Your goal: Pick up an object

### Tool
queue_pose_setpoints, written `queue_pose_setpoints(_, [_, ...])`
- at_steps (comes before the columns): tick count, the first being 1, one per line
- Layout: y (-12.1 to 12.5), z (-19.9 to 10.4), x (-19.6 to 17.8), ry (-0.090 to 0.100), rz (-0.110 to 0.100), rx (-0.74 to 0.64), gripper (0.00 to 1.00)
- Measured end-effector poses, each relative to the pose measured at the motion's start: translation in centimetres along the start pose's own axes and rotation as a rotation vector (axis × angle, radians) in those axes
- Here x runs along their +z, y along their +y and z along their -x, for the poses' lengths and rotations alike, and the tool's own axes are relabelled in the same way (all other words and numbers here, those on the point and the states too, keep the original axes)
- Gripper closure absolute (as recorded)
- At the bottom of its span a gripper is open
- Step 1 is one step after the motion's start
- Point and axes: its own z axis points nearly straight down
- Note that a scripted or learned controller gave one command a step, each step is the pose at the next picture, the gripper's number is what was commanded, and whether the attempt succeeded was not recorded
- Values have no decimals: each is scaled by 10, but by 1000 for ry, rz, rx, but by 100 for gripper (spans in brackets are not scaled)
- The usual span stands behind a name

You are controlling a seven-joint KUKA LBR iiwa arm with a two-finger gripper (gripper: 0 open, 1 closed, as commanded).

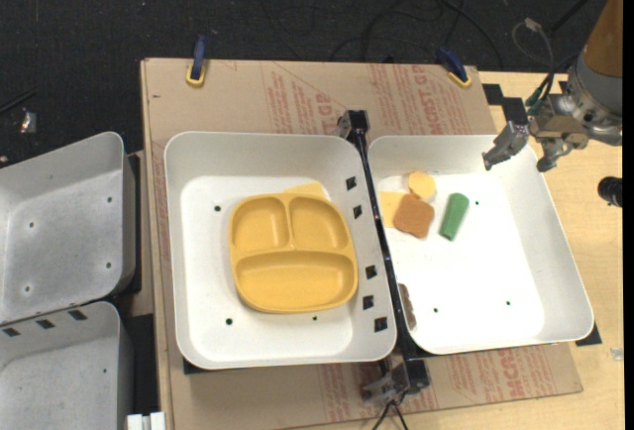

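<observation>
1. while the end effector point(525, 145) hangs open and holds nothing over the right bin point(515, 319) far rim, we judge this the approach step.
2. the green cylinder point(454, 216) lies beside the brown block point(413, 216).
3. next, we should descend onto one.

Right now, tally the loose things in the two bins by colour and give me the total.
Yellow: 2, the divided plate in the left bin and the small round piece in the right bin.
Orange-brown: 1, the square piece.
Green: 1, the short stick.
Total: 4.
</observation>
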Motion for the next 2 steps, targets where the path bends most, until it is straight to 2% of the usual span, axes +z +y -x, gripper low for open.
queue_pose_setpoints(1, [2, -1, -8, -3, 13, -3, 0])
queue_pose_setpoints(2, [5, -7, 38, -2, 9, -5, 0])
